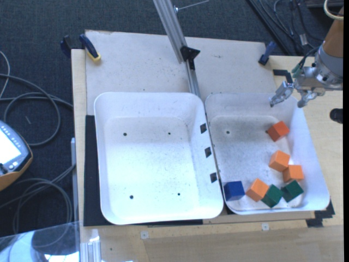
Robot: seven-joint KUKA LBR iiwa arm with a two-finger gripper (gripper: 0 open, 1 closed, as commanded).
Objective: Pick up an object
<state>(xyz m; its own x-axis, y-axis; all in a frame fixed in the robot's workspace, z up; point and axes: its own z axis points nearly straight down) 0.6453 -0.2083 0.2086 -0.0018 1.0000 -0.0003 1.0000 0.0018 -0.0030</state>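
My gripper (290, 98) hangs over the far right corner of the right bin (240, 141), open, with nothing between its fingers. An orange-red block (278, 130) lies just below it in the bin. Further toward the near edge sit an orange block (280, 160) and another orange block (294, 173). Along the near wall lie a blue block (234, 190), an orange block (257, 190) and two green blocks (271, 196) (293, 190).
The left bin (147, 157) stands beside the right one, with black clips (208, 152) on the shared rim. A metal pole (170, 21) slants up from the board behind the bins. Cables lie at the back right and far left.
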